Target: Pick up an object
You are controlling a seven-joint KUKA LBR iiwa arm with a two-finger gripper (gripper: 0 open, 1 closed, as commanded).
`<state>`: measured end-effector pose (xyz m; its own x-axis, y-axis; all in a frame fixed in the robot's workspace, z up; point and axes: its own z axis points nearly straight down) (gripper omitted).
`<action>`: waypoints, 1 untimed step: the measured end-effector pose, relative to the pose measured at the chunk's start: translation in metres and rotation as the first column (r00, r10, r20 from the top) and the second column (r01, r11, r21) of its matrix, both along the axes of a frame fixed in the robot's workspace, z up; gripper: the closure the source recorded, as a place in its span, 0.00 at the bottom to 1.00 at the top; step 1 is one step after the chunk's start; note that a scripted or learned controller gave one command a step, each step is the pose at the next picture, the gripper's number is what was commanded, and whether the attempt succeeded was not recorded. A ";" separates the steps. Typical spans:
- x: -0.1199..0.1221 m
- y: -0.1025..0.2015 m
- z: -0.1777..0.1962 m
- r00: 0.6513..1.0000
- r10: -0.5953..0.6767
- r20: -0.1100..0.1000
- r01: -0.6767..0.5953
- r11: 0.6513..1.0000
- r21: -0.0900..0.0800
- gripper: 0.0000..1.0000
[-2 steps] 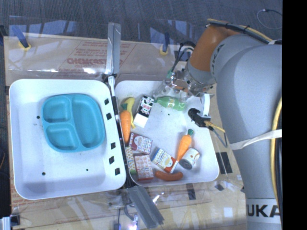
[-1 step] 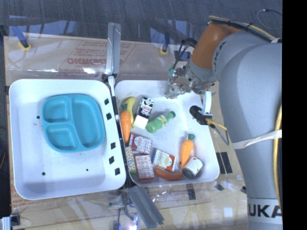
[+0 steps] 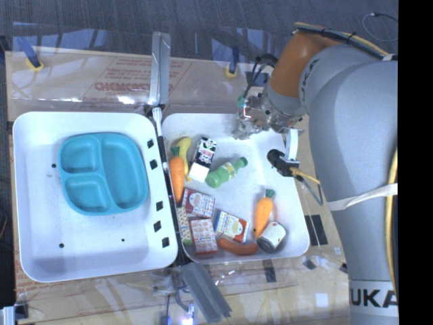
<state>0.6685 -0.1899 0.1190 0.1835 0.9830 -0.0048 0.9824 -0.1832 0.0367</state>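
the gripper (image 3: 247, 122) hangs over the far corner of the right bin (image 3: 298, 202), at about twelve o'clock of that bin's contents; whether it is spread or pressed together cannot be told from this slant, since the wrist and its cabling mask the tips; nothing shows clamped in it.

the nearest candidate is the green bottle (image 3: 225, 172), lying on its side toward seven o'clock from the gripper, near but apart from it; its long axis runs from eight o'clock to two o'clock, cap end pointing up toward the gripper; just beside it at nine o'clock lies the small milk carton (image 3: 202, 158), and beyond that the banana (image 3: 183, 146) and a long carrot (image 3: 176, 177) against the bin's left wall; a second, shorter carrot (image 3: 263, 211) sits at five o'clock from the bottle, standing well apart from the gripper, with a tin can (image 3: 272, 236) touching its lower end; the juice boxes (image 3: 203, 215) and a sausage (image 3: 237, 247) crowd the near edge at six o'clock.

the left bin (image 3: 27, 181) holds just a blue divided plate (image 3: 103, 171), well away at nine o'clock.

judging by this layout, the bottle is the likely pick; the move would call for a short shift toward seven o'clock and a closing line set across the bottle's axis, roughly ten to four o'clock; the carton close by could be nudged.
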 end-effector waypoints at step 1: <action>-0.058 0.026 -0.030 0.935 0.353 -0.039 -0.353 0.936 0.013 0.00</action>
<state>0.6107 -0.1640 0.0887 -0.1755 0.9845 0.0011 0.9845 0.1755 -0.0038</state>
